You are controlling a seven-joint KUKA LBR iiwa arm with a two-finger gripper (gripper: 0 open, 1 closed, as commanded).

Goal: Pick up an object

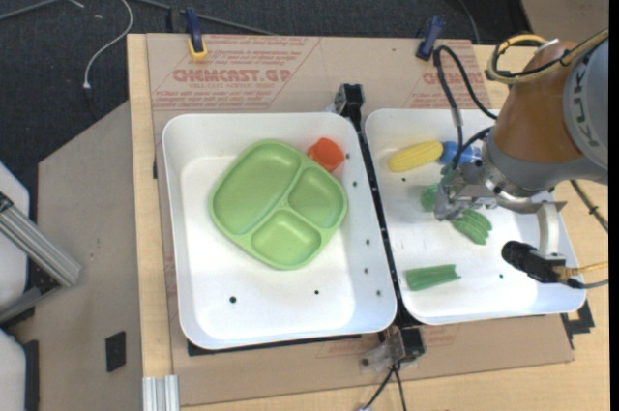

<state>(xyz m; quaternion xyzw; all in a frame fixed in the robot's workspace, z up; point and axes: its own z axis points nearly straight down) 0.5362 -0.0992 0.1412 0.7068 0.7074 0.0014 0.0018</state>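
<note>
In the right bin [484, 303] lie a yellow corn cob [415, 156], a flat green piece [430, 277], a ridged green vegetable [474, 225] and a small green item [429, 198]. A blue object [462, 151] peeks out beside the arm. My gripper [451, 204] points down between the small green item and the ridged vegetable, close to both. The wrist hides its fingertips. In the left bin [193, 167] sit a green divided plate [279, 203] and a small orange object [327, 152] at the plate's far right corner.
A black clamp [349, 100] stands at the far end of the divider between the bins. Cables [464, 90] run from the back to the arm. A black-and-orange part [537, 262] juts over the right bin's right edge. Cardboard [232, 66] underlies both bins.
</note>
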